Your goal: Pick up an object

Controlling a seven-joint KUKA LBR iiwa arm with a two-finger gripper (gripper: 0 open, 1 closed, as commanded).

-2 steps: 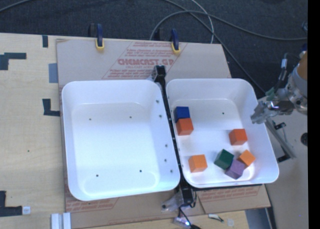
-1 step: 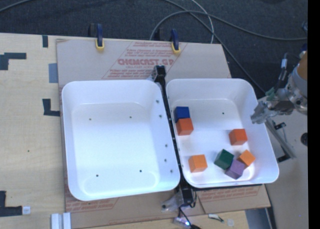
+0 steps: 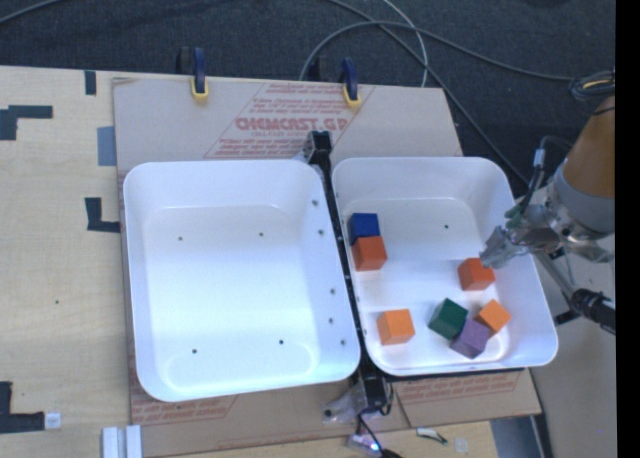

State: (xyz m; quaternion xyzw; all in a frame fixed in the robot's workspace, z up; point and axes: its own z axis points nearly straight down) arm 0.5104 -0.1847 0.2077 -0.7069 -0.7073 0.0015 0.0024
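Gripper poised at the red-orange block in the right bin.

Taking the right bin (image 3: 430,174) as landmark: toward its near rim lie the purple block (image 3: 470,337), green block (image 3: 449,318) and two orange blocks (image 3: 396,326); farther in, by its right wall, sits the red-orange block (image 3: 475,274), with the gripper (image 3: 497,250) just beside it. Whether the gripper is open, I cannot tell. Best to centre squarely over that block, clear of the wall, before closing.
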